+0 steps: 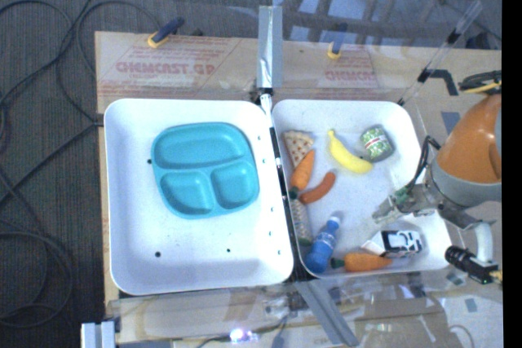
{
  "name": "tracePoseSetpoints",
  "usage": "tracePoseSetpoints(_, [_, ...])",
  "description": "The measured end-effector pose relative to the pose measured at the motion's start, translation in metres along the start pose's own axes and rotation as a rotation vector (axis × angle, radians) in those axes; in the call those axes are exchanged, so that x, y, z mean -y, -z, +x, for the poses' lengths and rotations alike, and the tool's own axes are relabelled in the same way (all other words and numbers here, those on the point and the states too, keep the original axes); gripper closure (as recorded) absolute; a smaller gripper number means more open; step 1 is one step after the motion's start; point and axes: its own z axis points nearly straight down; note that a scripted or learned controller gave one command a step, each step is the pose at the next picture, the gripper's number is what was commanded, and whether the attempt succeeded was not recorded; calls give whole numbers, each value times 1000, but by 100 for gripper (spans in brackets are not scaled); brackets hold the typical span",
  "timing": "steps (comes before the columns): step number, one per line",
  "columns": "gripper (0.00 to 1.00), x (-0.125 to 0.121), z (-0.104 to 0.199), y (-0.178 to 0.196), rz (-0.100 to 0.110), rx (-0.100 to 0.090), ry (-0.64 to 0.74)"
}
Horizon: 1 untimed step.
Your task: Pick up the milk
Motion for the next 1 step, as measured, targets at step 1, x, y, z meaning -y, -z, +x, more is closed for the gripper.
tracePoseSetpoints(1, [100,-36,11,105,9,4,311])
